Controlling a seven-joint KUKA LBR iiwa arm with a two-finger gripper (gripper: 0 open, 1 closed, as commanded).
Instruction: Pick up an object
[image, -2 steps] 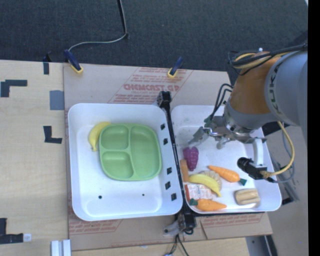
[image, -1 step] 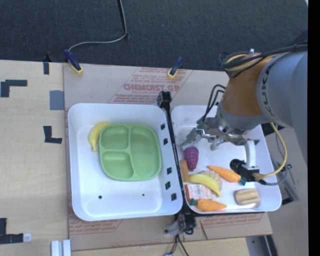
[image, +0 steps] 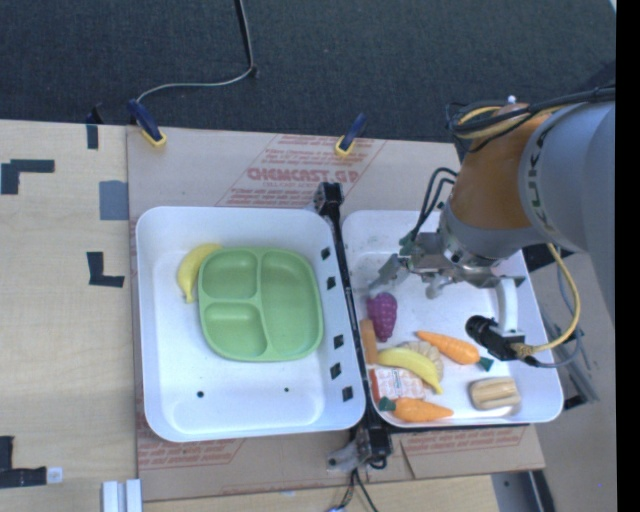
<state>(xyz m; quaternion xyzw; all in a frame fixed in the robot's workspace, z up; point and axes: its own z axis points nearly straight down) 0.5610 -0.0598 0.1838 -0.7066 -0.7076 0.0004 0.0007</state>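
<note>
I see the arm reaching in from the right, its orange band bent over the right bin and the wrist pointing down into that bin's upper half. The gripper hangs just above the bin floor with its two fingers spread apart and nothing between them.

I count two white bins side by side. The left bin holds one green divided plate and one yellow banana tucked against the plate's upper-left edge.

In the right bin I count one purple grape bunch just below the gripper, a second banana, two carrots, one bread roll and one red-and-white packet, all gathered in the lower half, near one another.
</note>
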